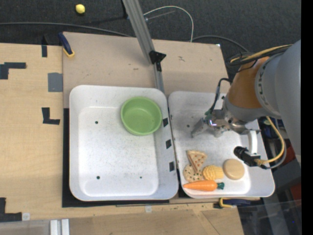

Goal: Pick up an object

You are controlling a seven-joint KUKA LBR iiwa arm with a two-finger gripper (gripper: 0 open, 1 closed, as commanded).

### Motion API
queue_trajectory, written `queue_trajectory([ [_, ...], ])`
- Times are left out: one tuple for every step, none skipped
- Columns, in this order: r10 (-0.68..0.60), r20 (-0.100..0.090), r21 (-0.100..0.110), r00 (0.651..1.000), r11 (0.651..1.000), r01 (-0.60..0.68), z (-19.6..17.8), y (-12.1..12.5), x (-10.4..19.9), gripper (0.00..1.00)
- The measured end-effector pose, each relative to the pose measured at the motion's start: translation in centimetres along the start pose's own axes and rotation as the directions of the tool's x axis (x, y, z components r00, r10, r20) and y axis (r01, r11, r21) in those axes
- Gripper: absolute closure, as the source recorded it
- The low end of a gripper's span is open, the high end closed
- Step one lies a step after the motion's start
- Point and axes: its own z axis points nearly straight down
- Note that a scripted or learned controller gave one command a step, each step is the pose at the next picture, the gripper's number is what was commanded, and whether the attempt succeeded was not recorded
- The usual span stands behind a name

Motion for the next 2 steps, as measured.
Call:
queue_trajectory([
  [-0.001,-0.001,0.001,1.000,1.000,0.001,-1.1,0.0,0.1,1.00],
  [0.000,-0.001,-0.004,1.000,1.000,0.000,-5.4,-0.1,0.7,1.00],
])
